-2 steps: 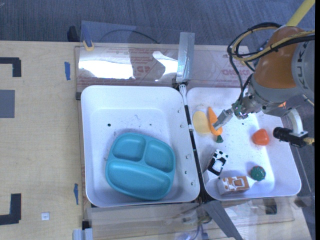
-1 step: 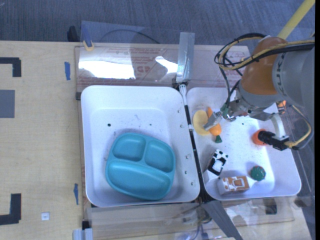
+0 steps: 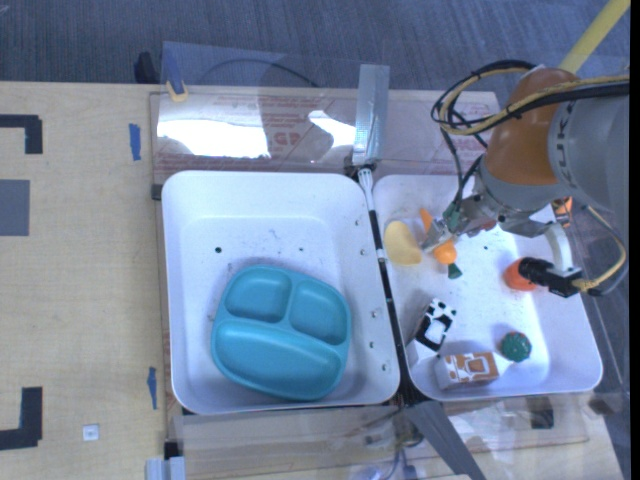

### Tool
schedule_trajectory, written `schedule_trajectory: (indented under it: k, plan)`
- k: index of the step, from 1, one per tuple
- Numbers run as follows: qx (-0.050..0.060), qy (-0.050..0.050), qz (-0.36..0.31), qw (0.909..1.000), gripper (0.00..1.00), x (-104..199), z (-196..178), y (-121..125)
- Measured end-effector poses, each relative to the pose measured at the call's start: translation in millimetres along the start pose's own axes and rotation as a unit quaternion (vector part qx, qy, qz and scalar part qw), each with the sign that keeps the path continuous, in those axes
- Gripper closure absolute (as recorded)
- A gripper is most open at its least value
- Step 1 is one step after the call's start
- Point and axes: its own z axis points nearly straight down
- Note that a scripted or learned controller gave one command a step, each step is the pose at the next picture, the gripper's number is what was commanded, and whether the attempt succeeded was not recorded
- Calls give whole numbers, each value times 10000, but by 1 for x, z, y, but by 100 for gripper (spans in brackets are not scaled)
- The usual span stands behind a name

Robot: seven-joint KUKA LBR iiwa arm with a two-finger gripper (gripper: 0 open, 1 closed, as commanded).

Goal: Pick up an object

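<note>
So, my pincer point(image 3: 447, 224) is down in the right bin point(image 3: 570, 318), toward its upper-left part, just beside a pale yellow toy fruit point(image 3: 403, 243) and a small orange piece point(image 3: 444, 254); honestly can't tell from this angle if it's spread or pressed together. Lower down sit a black-and-white toy point(image 3: 435, 325), a brown-and-white carton point(image 3: 467, 369) whose print is too small to read, and a green ball point(image 3: 516, 346); an orange ball point(image 3: 516, 273) sits to the right. The left bin point(image 3: 190, 228) holds a teal divided plate point(image 3: 283, 333).
</note>
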Motion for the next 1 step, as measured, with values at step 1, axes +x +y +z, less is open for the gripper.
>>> schedule_trajectory:
  k: [1]
  plan:
    - [1, 13, 696, 9976, 100, 50, -130, 9]
